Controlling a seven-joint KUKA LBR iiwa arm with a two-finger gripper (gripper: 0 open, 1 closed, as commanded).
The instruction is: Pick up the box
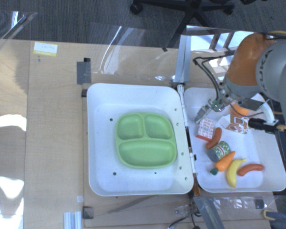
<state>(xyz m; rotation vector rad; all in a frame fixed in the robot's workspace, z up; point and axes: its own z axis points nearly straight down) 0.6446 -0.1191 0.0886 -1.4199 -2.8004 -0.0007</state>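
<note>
Box lies flat in the right bin, not yet grasped.

The box [206,127], red and white, lies toward the left wall of the right bin [271,184], a sausage [214,138] touching it at five o'clock. The gripper [209,109] hangs just above it at twelve o'clock, metal fingers [201,113] slightly spread with nothing between them. A can [220,150], carrot [224,161], banana [233,171] and second sausage [250,168] crowd toward five o'clock. A thin, flat box gives little edge to pinch; I judge a descent could slip off, nudge it against the wall, or catch the sausage instead.
</note>
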